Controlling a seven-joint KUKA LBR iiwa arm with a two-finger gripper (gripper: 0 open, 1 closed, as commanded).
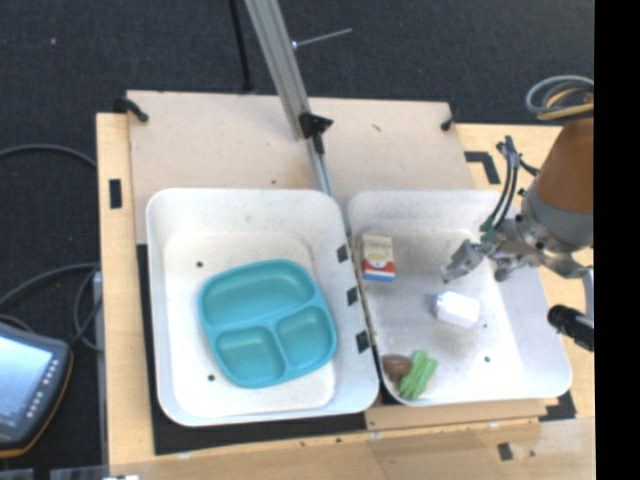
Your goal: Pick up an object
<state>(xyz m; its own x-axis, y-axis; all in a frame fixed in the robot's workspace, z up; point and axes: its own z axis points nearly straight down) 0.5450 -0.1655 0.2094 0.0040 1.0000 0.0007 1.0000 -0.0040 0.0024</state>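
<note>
Over the right-hand shallow white bin (520, 358), the grey two-finger gripper (478, 265) hangs just above a small white block (457, 309), fingers spread apart with nothing between them. A small red, white and blue carton (377, 257) lies near the bin's left wall. A green plastic piece (419, 375) touches a brown rounded lump (397, 367) at the near left corner. A turquoise three-compartment plastic tray (266, 321) sits in the left white bin (175, 228).

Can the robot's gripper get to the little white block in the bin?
Probably yes. The gripper hangs over the right bin, just above and beside the white block. The block lies alone on the bin floor; the small box and green object sit well apart from it.
</note>
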